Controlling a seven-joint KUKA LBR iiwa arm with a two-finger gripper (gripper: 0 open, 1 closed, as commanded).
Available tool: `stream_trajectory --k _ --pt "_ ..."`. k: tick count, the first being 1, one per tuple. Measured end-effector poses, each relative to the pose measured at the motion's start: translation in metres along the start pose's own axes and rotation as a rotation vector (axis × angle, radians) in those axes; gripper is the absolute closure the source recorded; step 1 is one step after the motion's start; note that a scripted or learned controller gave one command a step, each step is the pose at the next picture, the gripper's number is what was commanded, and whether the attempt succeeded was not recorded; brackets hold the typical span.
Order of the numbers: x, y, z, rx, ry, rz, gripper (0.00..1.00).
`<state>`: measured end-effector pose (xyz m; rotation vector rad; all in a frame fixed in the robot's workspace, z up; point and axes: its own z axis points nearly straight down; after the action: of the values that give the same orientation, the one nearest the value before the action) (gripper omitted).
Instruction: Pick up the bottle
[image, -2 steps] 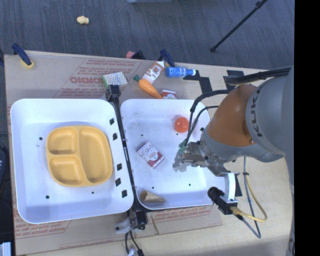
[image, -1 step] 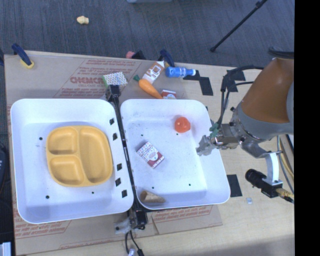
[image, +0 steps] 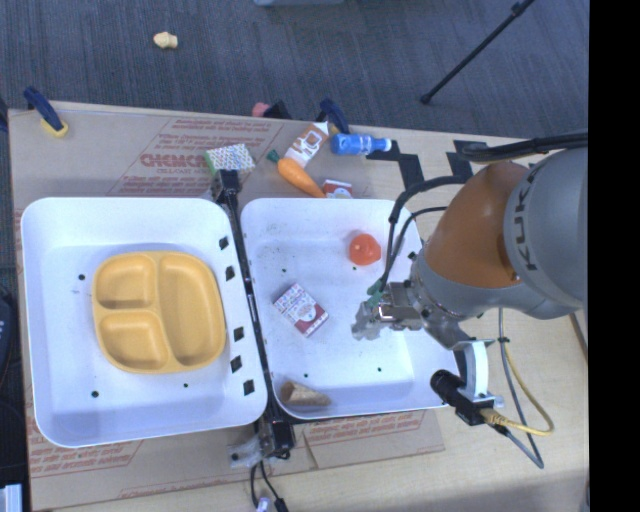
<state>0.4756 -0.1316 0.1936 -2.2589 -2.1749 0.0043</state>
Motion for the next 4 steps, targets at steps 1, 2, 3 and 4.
stream_trajectory --k 1,2,3,4 --pt "-0.050 0.002 0.006 -0.003 -0.002 0.086 1.00" --pt "-0.066 0.003 0.039 0.000 0.001 0.266 1.00" --pt "-0.036 0.002 0.001 -0.004 -0.001 0.071 1.00" --pt "-0.058 0.003 0.045 0.000 0.002 0.456 1.00"
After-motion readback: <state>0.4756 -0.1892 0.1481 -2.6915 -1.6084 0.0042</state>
